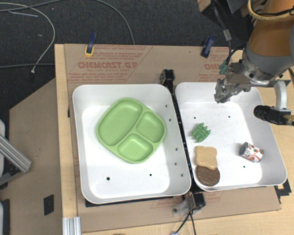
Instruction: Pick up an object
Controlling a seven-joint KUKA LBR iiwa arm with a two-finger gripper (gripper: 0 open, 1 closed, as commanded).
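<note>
Jaws state: cannot tell; gripper (pixel 224 96) hovering over upper part of right bin (pixel 235 180), nothing seen between its tips. Candidate objects lying lower centre-right of frame: green toy (pixel 201 131), toast piece (pixel 206 156) touching brown disc (pixel 208 175), small can (pixel 252 152) apart near right wall. Green toy judged light, stiff, ridged; gripping across narrow width advised. Can likely rolling, slippery. Left bin (pixel 88 131) holding green divided plate (pixel 131 129).

Brown cardboard sheet (pixel 122 62) under both white bins, center frame. Blue clamps upper left (pixel 91 42) and upper right (pixel 208 46). Grey cables (pixel 49 18) on dark carpet, top left.
</note>
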